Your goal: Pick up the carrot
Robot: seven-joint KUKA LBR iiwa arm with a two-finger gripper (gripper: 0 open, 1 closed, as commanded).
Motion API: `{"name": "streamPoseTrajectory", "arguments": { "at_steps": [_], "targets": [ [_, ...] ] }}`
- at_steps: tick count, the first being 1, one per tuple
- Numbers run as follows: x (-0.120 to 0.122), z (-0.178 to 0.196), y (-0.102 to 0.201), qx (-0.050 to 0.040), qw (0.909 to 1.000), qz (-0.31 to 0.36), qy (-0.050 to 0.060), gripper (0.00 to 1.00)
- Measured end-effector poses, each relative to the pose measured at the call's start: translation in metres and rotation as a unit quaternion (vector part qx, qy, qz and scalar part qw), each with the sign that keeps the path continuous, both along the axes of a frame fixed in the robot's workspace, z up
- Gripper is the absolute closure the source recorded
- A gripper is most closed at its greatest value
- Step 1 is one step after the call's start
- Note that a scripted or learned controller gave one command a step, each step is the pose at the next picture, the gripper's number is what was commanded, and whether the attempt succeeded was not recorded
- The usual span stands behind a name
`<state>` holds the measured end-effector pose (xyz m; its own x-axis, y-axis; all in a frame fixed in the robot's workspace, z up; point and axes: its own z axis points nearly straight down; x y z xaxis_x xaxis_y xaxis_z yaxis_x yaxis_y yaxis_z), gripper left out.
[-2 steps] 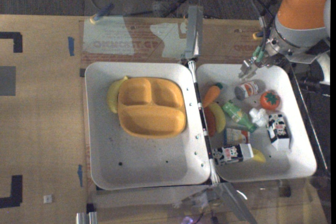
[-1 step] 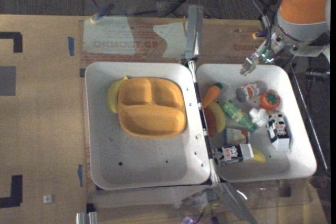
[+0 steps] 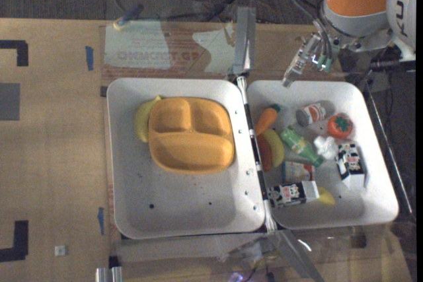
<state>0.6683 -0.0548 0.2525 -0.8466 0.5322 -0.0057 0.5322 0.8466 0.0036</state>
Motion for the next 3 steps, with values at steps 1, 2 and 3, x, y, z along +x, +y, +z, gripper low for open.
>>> {"name": "streamPoseTrajectory", "arguments": {
  "at_steps": [1, 2, 3],
  "targets": [
    [-0.029, 0.039, 0.005, -0.0004, 0.9932, 0.116, 0.001, 1.0],
    [-0.096, 0.03, -0.011, -0.0002, 0.9819, 0.189, 0.003, 1.0],
    [-0.121, -0.006, -0.061, -0.0006, 0.9748, 0.223, 0.003, 1.0]
  ]
}}
